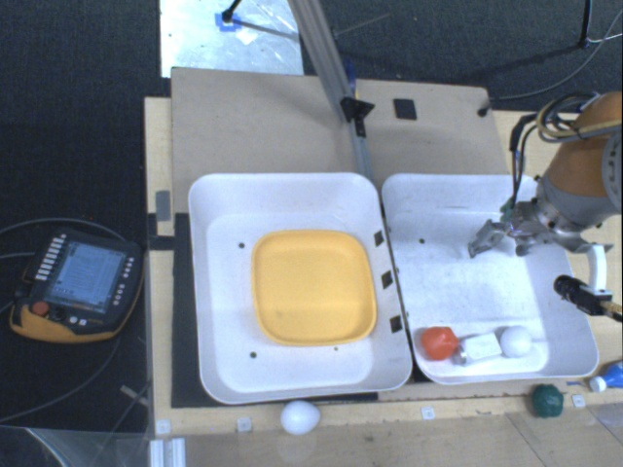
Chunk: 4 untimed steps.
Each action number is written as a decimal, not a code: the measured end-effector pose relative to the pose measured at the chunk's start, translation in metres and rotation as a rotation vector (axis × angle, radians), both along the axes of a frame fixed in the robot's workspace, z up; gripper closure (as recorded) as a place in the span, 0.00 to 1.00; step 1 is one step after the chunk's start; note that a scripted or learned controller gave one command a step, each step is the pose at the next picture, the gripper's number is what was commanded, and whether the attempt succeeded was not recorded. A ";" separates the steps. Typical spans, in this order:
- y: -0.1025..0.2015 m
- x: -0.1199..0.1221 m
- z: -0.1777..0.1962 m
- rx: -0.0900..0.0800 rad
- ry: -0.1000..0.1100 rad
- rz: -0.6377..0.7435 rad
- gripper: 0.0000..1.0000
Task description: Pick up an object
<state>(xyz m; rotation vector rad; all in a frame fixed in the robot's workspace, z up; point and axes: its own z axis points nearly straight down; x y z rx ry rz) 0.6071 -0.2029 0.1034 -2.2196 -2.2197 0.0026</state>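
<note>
1. Position first: the tool (494, 237) hangs over the right bin (448, 202), in its upper half, with bare white floor beneath it. Whether it is open or closed I cannot tell; nothing shows in its grip.
2. Candidates to pick sit in a row along the right bin's near wall: a red ball (437, 341), then a white block (479, 347) touching it or nearly so, then a white ball (515, 340) beside the block. All lie well apart from the tool, on the near side of that bin.
3. Risk one: a descent from the present spot would probably close on nothing, since no object lies under it.
4. Risk two: the three pieces crowd together and hug the bin wall, so a grasp there may strike the wall, or nudge a neighbour and roll a ball away.
5. Risk three: round shapes tend to slip out of a two-sided pinch if taken off-centre.
6. Also, the yellow plate (314, 286) in the left bin (219, 212) looks flat and wide, likely a poor target.
</note>
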 end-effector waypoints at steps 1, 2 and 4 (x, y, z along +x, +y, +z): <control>0.000 0.002 0.013 -0.001 -0.006 0.001 1.00; -0.008 -0.003 0.071 -0.002 -0.008 0.000 1.00; -0.005 0.009 0.178 -0.002 -0.008 0.001 1.00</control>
